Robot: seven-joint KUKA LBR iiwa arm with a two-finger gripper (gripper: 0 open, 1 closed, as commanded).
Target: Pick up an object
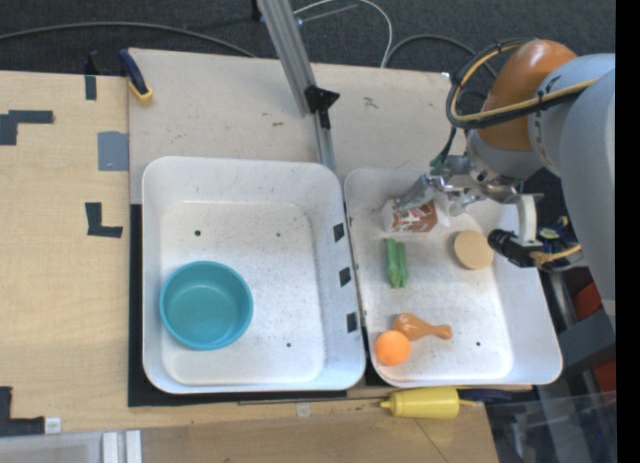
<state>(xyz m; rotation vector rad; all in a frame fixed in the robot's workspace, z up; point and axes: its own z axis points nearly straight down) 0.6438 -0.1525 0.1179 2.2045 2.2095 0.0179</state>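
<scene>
My gripper (pixel 432 191) hangs over the far part of the right bin (pixel 520 351), reaching in from the right. Just below and left of it lies a small brown and white packet (pixel 413 216), touching or very close to the gripper's tip; I cannot see whether it is gripped. A green pod-shaped piece (pixel 397 262) lies in front of the packet. A tan round disc (pixel 472 250) rests to the right of it. Near the bin's front are an orange ball (pixel 393 348) and a tan drumstick-shaped piece (pixel 425 329).
A teal bowl (pixel 207 303) sits in the front left of the left bin (pixel 250 191). A yellow bottle (pixel 425 403) lies on the bench edge in front of the right bin. A slanted metal pole (pixel 290 41) ends at the divide between the bins.
</scene>
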